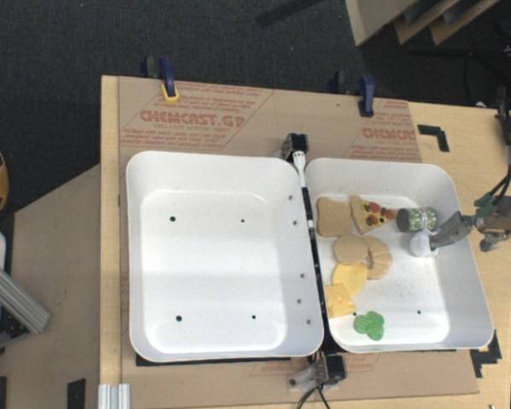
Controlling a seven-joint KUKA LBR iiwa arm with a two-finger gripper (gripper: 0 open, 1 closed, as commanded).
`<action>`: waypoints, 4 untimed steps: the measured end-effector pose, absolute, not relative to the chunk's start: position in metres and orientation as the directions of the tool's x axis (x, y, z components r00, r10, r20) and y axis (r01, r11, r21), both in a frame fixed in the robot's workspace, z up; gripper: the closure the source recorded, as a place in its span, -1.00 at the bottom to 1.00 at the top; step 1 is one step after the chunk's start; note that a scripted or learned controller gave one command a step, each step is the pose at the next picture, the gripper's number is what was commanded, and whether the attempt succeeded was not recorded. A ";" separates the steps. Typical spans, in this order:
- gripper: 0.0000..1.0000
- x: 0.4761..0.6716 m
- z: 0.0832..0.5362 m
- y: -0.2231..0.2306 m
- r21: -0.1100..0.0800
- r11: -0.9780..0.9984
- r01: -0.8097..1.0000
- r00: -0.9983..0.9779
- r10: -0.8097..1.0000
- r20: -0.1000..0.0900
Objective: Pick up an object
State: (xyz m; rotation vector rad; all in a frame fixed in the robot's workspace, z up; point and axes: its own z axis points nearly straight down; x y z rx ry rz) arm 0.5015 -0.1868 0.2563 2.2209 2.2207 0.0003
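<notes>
Toy food pieces [352,263] clustered in right bin [455,312], green-labelled bottle [416,220] beside pincer [442,236], pincer state unclear.

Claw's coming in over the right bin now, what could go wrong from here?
The claw sits by a small white piece and the green can; it may nudge the can, which looks likely to roll. The toast slice, pizza slice and cheese pieces lie packed together, so a grasp could catch two.

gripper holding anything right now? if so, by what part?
Cannot be told. The grey two-finger gripper sits at the right white bin's far right side, beside a small white object and a green-labelled can; no grasp is visible.
</notes>
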 end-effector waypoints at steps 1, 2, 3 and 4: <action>-1.00 0.503 0.084 -0.206 -0.010 -0.001 1.000 0.001 1.000 0.003; -1.00 0.521 0.084 -0.213 0.000 0.001 1.000 -0.001 1.000 0.002; 1.00 0.521 0.095 -0.213 0.003 0.000 1.000 0.000 1.000 -0.001; 1.00 0.477 0.084 -0.224 -0.005 -0.002 1.000 0.002 1.000 0.003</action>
